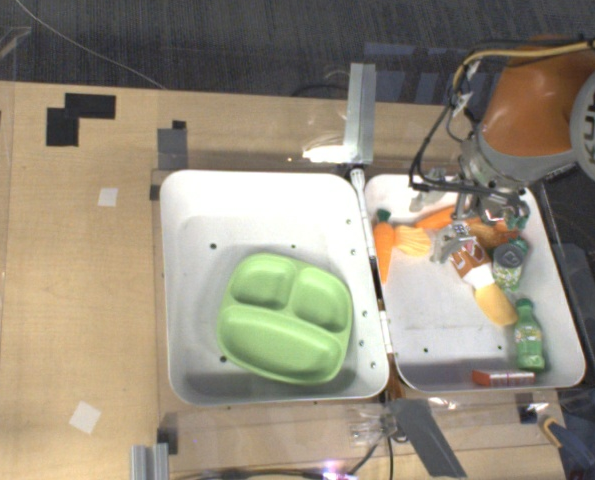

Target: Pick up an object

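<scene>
Two shallow white bins sat side by side on the wooden bench (67, 298). The left bin (192, 208) contained one item, a green three-compartment divided tray (285, 318), lying toward the 5 o'clock part of the bin floor with its two smaller compartments facing 12 o'clock. The right bin (427, 338) contained a cluster of small objects along its 12 o'clock to 4 o'clock margin: an orange carrot-like toy (392, 240) at about 10 o'clock, just beside the divider between the bins; a brown sachet-like packet (467, 258) near the centre-top; a dark round-capped item (510, 256) at 2 o'clock; a yellow rounded object (495, 306) at 3 o'clock; a small green bottle (528, 340) at 4 o'clock; and a red marker-like stick (502, 377) lying along the 5 o'clock wall. The gripper (464, 230) hung over the 12 o'clock part of the right bin, directly above the packet and the carrot-like toy; whether its claw was open, closed or gripping anything cannot be told from this view.
</scene>
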Robot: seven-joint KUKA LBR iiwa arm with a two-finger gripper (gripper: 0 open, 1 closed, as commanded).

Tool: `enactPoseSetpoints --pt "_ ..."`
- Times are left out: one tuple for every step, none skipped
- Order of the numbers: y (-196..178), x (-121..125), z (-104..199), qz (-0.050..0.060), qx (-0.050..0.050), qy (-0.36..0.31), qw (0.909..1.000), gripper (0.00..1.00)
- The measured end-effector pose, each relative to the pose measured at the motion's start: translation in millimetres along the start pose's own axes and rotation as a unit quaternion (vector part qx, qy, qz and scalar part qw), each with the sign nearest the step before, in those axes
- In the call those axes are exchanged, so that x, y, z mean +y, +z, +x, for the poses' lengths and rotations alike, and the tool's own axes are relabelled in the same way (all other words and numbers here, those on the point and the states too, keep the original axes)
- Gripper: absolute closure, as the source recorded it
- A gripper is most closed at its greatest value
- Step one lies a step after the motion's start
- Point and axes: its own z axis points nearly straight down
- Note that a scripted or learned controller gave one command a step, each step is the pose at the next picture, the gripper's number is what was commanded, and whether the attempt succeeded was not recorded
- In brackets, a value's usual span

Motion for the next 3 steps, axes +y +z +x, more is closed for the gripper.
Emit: enactPoseSetpoints --pt "59.9 -7.2 25.7 0.003 -0.013 0.016 0.9998 0.00" --pt "63.3 -30.6 65.8 0.007 -0.024 0.013 0.9996 0.00" --pt "62.1 -35.8 104.1 0.006 -0.023 0.079 0.9966 0.00"
